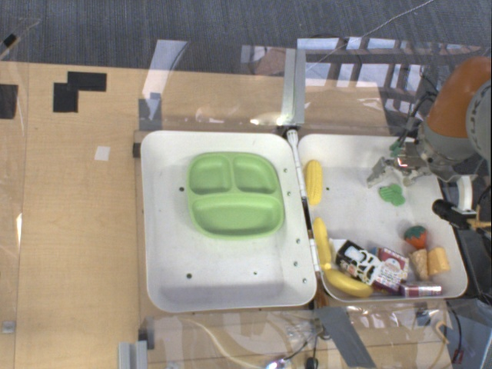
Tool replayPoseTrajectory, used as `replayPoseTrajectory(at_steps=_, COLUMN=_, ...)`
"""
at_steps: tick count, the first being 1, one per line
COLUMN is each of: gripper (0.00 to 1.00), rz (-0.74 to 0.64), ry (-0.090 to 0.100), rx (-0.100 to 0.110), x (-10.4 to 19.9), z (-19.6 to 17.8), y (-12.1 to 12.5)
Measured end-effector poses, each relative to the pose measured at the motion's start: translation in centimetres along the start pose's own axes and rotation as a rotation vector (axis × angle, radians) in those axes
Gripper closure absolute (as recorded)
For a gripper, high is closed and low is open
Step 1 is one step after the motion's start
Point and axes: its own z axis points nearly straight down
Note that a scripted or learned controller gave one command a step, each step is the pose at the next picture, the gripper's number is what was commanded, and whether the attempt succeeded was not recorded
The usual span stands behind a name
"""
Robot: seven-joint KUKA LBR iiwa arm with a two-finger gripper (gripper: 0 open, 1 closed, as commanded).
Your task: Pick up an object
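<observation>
My gripper (394, 177) hangs over the far part of the right bin (350, 148), its two grey fingers spread open with nothing between them. Just below its tips lies a small green leafy piece (393, 195) on the bin floor. A yellow corn cob (314, 181) lies along the bin's left wall. A banana (332, 266) curves along the near left corner. Beside it lie a black-and-white box (355, 261) and a red box (390, 268). A red-and-green toy fruit (416, 237) and a tan bread-like piece (430, 262) rest at the right.
The left bin (165, 206) holds a green divided plate (233, 194). A thin pink stick (420, 289) lies at the right bin's near edge. A metal divider (301, 198) separates the bins. The grey arm with its orange band (457, 102) comes in from the right.
</observation>
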Motion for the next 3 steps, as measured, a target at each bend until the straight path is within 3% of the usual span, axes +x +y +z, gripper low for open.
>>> replayPoseTrajectory(at_steps=1, gripper=0.0, rz=-0.039, ry=-0.001, rx=-0.008, x=0.1, z=0.3, y=-4.4)
replayPoseTrajectory(at_steps=2, gripper=1.0, rz=-0.04, ry=0.001, rx=-0.013, x=0.2, z=-0.8, y=-4.2)
replayPoseTrajectory(at_steps=3, gripper=1.0, rz=0.004, ry=0.0, rx=-0.002, x=8.2, z=-8.5, y=-1.4)
